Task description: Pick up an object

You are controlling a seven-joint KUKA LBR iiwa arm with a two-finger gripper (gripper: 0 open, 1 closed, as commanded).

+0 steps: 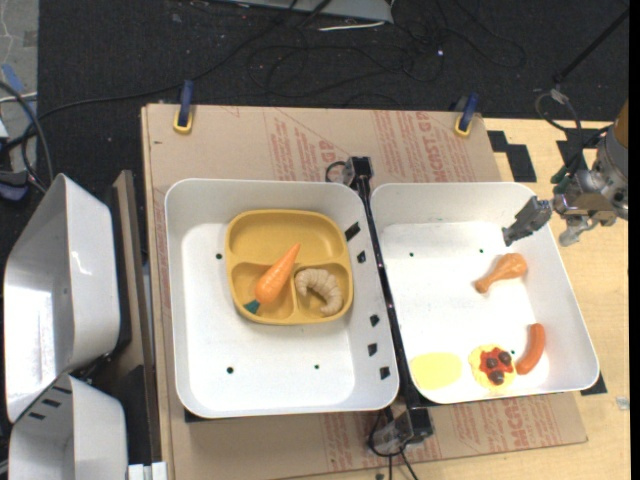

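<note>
So the gripper is sitting over the top right edge of the right bin, and as far as I can see the two fingers are spread with nothing between them: one dark finger pokes down-left into the bin, the other sits lighter off to the right. It's up near the rim, not down on anything yet.

Closest thing to it is the toy drumstick, just below and a bit left of the finger tip, lying on the white floor at a slant with its fat end up-right. I'd go for that one. My plan: slide the wrist a touch into the bin so the jaws straddle the fat end, turn them so they close across the short axis and not along the length, then drop straight down. It's got bare floor all round it, so no crowding.

Further out, along the near edge of that bin, there's a sausage, a little pizza-looking piece touching or almost touching it, and a flat yellow disc. The disc looks too flat to pinch, I reckon.

Left bin has the yellow divided plate with a carrot and a pale croissant-ish thing. Long reach, plate walls in the way. Skip.
</note>
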